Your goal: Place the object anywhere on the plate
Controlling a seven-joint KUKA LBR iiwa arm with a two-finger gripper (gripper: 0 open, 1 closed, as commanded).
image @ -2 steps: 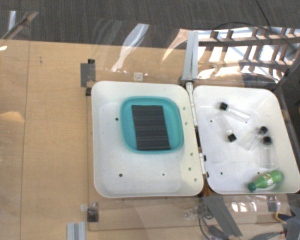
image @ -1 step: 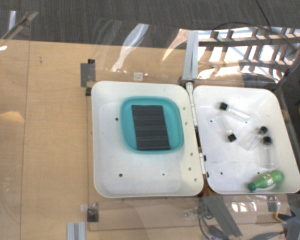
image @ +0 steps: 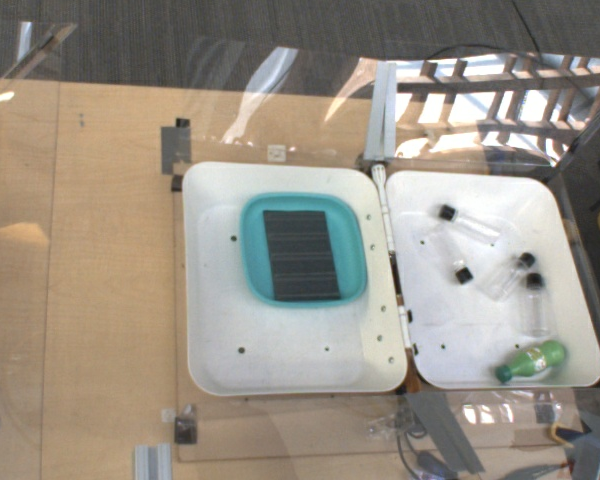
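From my remote station, I am watching four clear plastic vials with black caps (image: pixel 467 227) lying scattered near a green plastic bottle (image: pixel 531 361), which is resting tilted by the right white bin's (image: pixel 580 368) front edge. The teal square plate (image: pixel 352 258) is sitting in the left white bin (image: pixel 215 348); I cannot tell how the jaws stand.

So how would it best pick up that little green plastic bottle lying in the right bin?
Probably by its middle, coming straight down. The green plastic bottle lies on its side near the front of the right white bin, its long axis running roughly left to right, so fingers closing across its narrow width should fit.
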